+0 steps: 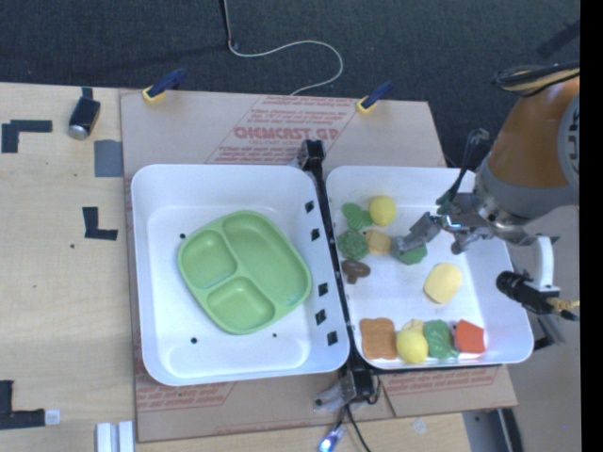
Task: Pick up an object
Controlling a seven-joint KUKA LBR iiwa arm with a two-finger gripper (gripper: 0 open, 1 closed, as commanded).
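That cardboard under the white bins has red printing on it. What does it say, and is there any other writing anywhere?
"CHEMCAST GP" in red, printed on the cardboard sheet behind the two bins; it reads tilted, and the last letters are not sharp.
Smaller red lines above and below that word: too blurred to read.
Red print on the cardboard's front edge: too small to read.
No other legible writing.

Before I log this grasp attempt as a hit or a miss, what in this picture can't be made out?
- Gripper, camera view: small and blurred against a green item; whether it is open, shut or touching that item is unclear.
- Arm: cut off by the right edge.
- Small brown piece by the divider: too small to identify.
- Toy foods along the right bin's near wall, such as the orange block: crowded, so contact between them is unclear.
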